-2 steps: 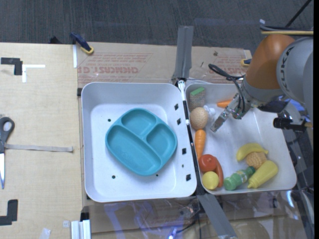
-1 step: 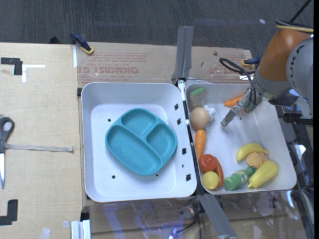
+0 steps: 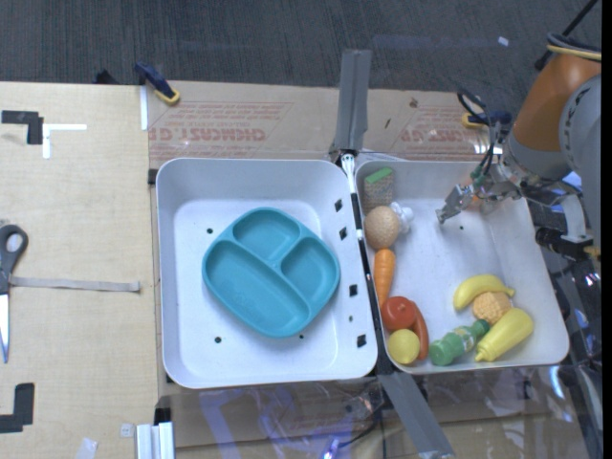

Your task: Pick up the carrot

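Observation:
An orange carrot (image 3: pixel 383 273) lies lengthwise along the left wall of the right bin (image 3: pixel 435 256), its top end touching a beige egg-shaped item (image 3: pixel 382 226) and its tip near a red pepper (image 3: pixel 401 311). My gripper (image 3: pixel 459 202) hovers at the back of the right bin, to the right of the carrot and well apart from it. Nothing shows between its fingers.
The left bin (image 3: pixel 182 285) holds a blue divided plate (image 3: pixel 272 271). In the right bin's front lie a banana (image 3: pixel 481 289), a corn piece (image 3: pixel 491 306), a yellow item (image 3: pixel 505 334), a green bottle-like item (image 3: pixel 452 344) and a yellow fruit (image 3: pixel 404 345). A green-topped item (image 3: pixel 379 182) sits at back left.

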You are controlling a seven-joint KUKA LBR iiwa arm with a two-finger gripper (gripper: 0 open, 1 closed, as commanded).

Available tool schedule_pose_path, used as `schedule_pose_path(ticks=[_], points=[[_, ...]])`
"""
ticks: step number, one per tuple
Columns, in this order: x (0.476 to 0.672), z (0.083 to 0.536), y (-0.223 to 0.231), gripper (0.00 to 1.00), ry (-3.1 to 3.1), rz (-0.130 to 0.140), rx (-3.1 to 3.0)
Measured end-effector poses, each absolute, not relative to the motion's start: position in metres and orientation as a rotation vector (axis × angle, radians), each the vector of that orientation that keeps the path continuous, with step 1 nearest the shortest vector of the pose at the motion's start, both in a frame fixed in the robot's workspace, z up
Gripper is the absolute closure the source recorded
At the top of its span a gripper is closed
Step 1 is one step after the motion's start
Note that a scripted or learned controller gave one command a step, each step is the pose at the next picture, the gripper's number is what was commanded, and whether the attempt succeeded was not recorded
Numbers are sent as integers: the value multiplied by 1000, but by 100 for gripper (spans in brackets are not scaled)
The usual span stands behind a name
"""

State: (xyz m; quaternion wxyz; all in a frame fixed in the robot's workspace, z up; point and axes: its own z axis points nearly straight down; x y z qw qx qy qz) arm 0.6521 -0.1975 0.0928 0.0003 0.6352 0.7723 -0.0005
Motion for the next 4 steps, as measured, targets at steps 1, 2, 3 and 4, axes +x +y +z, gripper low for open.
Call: schedule_pose_path(ticks=[1,2,3,4], points=[[659,179,-114,0,2206,-1,2233],[626,92,-135,0,2248,-2,2193],[653,88,-168,0,2423,-10,2074],[660,132,-222,0,2181,1,2256]])
